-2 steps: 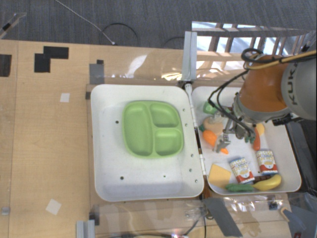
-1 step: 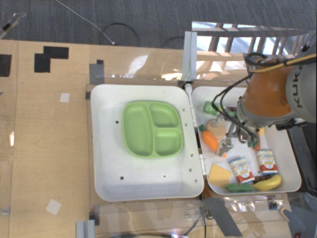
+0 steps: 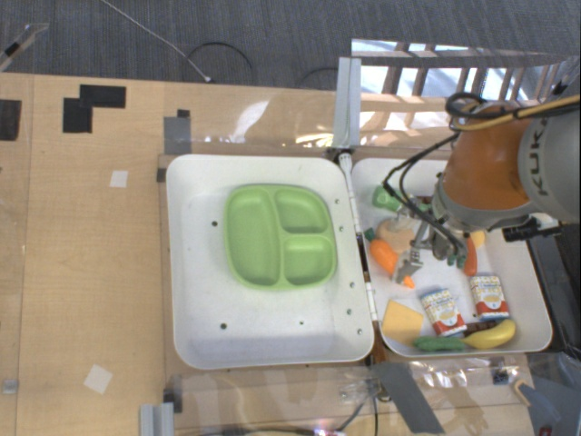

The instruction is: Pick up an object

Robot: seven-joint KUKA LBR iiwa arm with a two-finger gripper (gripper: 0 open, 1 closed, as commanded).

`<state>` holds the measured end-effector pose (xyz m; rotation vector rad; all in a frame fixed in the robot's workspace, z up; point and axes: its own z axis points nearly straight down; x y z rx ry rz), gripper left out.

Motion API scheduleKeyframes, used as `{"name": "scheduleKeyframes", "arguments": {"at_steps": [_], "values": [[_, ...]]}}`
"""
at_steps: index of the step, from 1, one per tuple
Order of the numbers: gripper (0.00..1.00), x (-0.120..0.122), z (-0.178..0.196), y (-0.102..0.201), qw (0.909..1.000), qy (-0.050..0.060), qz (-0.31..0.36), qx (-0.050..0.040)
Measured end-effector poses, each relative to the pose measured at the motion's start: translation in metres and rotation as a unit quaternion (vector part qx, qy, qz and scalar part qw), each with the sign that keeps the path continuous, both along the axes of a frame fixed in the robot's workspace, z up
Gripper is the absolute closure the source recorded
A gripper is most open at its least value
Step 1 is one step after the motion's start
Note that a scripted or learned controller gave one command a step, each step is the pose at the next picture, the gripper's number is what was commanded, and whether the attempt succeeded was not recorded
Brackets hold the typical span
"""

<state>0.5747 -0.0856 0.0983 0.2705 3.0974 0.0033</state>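
Gripper (image 3: 422,260) low in the right bin (image 3: 541,327), over the toy carrot (image 3: 386,258); finger state cannot be told
The carrot lies at the bin's left wall, long axis running from far-left to near-right, tip toward near-right. Judged light, rigid, smooth plastic, likely slippery; best taken across its thick middle. Two small cans (image 3: 442,311), a banana (image 3: 491,336) and a cheese wedge (image 3: 402,319) lie nearer

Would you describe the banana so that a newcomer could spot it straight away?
Start at the right-hand bin, the one the arm reaches into, and go to its near right corner. The banana lies there along the front wall, just below two small cans. It is the only curved, all-yellow piece, unlike the flat yellow wedge further left.
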Motion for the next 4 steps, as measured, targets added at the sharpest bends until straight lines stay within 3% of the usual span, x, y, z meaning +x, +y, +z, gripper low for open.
{"name": "scheduleKeyframes", "arguments": {"at_steps": [1,2,3,4], "values": [[0.00,0.000,0.000,0.002,0.9959,-0.002,-0.090,0.0039],[1.00,0.006,0.016,0.001,0.9960,-0.014,-0.088,0.0023],[1.00,0.046,0.117,0.053,0.9918,0.006,-0.128,0.0046],[1.00,0.082,0.151,0.050,0.9970,0.010,-0.077,0.0020]]}}
